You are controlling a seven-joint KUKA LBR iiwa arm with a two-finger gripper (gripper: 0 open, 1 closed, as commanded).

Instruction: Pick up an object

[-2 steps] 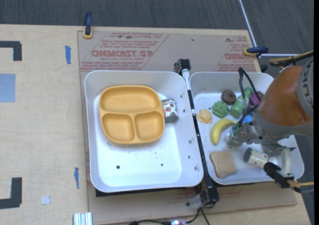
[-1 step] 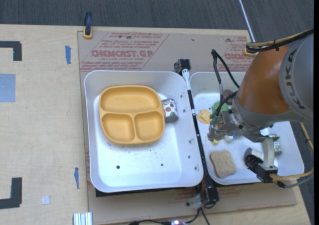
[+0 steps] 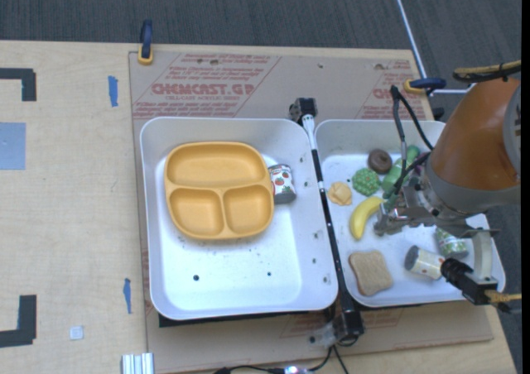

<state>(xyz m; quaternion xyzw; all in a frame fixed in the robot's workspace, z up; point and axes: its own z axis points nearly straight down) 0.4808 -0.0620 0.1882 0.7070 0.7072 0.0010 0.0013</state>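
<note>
Your tool [image 3: 389, 217] hangs low in the right-hand white bin [image 3: 331, 139], just beside the yellow plastic banana [image 3: 362, 217]; you cannot tell how its fingers stand. Near it lie a green bumpy vegetable [image 3: 365, 181], a brown toy bread slice [image 3: 370, 272] and a small white cylinder [image 3: 423, 263]. In the left-hand white bin [image 3: 224, 290] sits a yellow three-compartment plastic plate [image 3: 219, 190], a small printed can [image 3: 282, 183] touching its right edge.

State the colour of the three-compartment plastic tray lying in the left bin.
Yellow-orange, plain throughout; the camera view shows the three-compartment plastic tray clearly.
</note>
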